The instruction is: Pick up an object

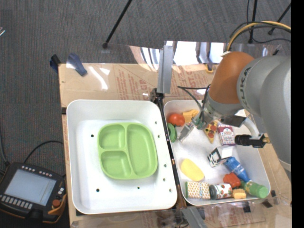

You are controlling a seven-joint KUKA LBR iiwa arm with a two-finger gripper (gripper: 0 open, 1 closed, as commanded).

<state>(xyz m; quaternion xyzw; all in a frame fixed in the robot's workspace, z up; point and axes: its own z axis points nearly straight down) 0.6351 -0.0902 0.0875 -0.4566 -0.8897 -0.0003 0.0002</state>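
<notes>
Left bin (pixel 78 127) green divided plate (pixel 127 150), right bin (pixel 260 165) toy groceries (pixel 209 190)

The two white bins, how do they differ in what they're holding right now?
The left bin holds one thing, a green divided plate lying flat near its middle. The right bin holds a jumble of small items, among them a red tomato and a yellow piece. The claw hangs over the right bin, not the left. Both are shallow, white and side by side.
</notes>
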